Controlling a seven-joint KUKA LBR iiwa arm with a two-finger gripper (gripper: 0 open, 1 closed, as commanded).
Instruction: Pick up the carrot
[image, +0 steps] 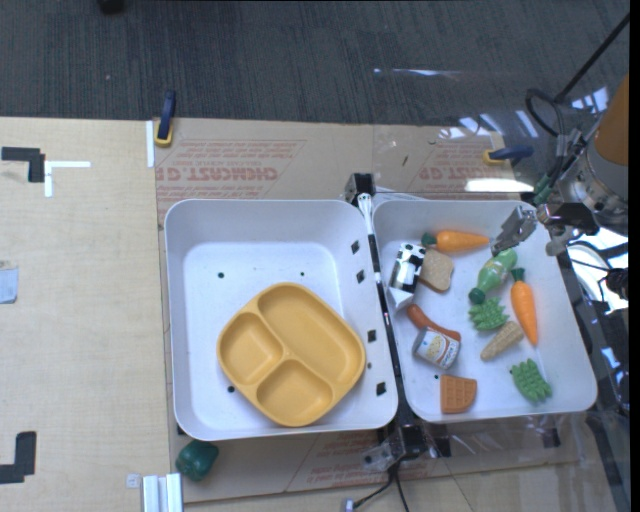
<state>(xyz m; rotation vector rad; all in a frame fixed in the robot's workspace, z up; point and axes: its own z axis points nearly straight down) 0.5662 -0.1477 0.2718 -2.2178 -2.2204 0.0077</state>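
While the gripper (517, 230) hangs near the right bin's (575, 330) far edge — fingers apart, empty — the carrot (524, 311) lies just nearward, long axis running far-to-near.

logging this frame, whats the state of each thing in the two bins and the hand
yellow plate: upright, in left bin
two carrots: lying flat in right bin, ungrasped
can: on its side
green bottle: lying down
hand: above right bin, holding nothing

Smooth matt yellow plastic divided plate (290, 352), glossy white plastic bins (260, 225), pale wood-grain bench (75, 330), brown cardboard sheet (270, 165)
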